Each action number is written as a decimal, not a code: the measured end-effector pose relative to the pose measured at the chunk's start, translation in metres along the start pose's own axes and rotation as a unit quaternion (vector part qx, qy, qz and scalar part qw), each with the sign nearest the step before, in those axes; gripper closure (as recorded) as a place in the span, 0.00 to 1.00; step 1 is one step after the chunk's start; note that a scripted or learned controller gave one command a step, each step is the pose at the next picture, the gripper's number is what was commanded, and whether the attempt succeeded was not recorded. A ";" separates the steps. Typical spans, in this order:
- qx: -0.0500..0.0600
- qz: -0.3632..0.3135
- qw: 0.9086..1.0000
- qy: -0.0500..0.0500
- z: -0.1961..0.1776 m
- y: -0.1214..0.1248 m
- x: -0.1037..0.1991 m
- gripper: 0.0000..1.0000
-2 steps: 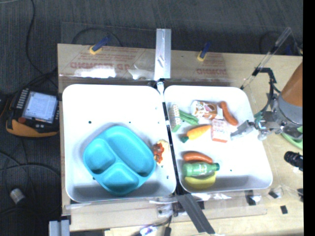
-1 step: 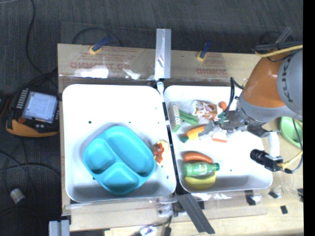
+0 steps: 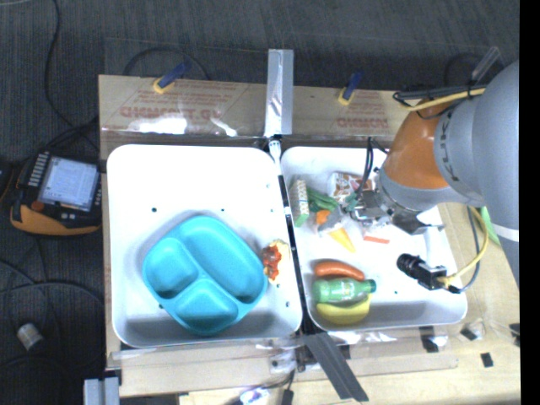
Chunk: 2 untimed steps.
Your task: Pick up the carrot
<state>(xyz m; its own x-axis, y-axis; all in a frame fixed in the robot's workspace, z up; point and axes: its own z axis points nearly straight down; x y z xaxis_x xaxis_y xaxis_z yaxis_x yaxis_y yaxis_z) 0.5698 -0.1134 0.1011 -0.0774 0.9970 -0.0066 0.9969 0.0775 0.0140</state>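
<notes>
Status: pick not done. My gripper (image 3: 364, 208) is low over the upper middle of the right bin (image 3: 401, 309), in the clutter there. Can't tell whether it's open or closed, since the wrist hides that end. Nothing visibly held.

Carrot (image 3: 321, 217): I take it to be the small orange piece with the green top. It lies near the bin's left wall, just left of my gripper and apart from it. Low confidence, it's small and partly buried.

Left to do: shift left over it, close on it, lift clear.

Around it:
- pale striped packet (image 3: 299, 197) touching or just beside its green end, against the wall
- yellow wedge (image 3: 342, 240) just below it
- thin orange sliver (image 3: 376, 240) right of the wedge
- long orange piece (image 3: 337, 269) lower down, an easy wrong target by colour
- green bottle (image 3: 342, 289) and yellow fruit (image 3: 342, 311) stacked below that

Left bin (image 3: 143, 192): blue divided tray (image 3: 202, 274), orange-red lump (image 3: 272, 260) at its right edge. Neither matters here.

Main risks: the tight fit against the wall and packet, and grabbing a neighbour instead.
</notes>
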 end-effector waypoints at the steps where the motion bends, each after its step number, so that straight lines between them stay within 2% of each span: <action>1: 0.005 -0.001 1.000 0.002 -0.004 -0.002 0.002 1.00; 2: 0.009 0.007 1.000 0.001 -0.131 0.033 0.025 1.00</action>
